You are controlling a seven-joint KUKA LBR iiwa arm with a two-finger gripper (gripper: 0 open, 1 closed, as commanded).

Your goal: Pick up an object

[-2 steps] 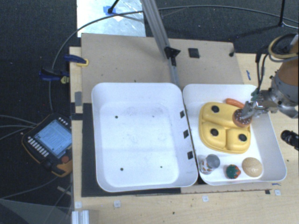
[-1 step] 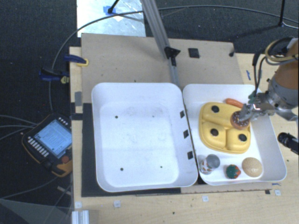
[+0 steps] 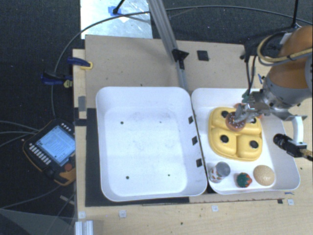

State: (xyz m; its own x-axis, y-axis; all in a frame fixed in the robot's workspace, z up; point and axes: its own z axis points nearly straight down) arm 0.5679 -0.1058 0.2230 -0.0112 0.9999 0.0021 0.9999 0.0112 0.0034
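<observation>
In the right bin (image 3: 288,180) lies a big yellow moulded toy (image 3: 235,133) with dark round holes. My gripper (image 3: 239,119) is down on its upper part, right by a small brown-pink round piece (image 3: 236,125) on the toy's top. Along the bin's near edge sit a small grey and white object (image 3: 220,171), a green and red ball (image 3: 243,179) and a tan egg-shaped object (image 3: 264,175).
The left bin (image 3: 144,141) stands beside the right one, with small black clips (image 3: 194,140) on the rim between them. A grey pole (image 3: 164,26) slants in from the top. A pendant with a lit screen (image 3: 53,147) lies off the bench at left.
</observation>
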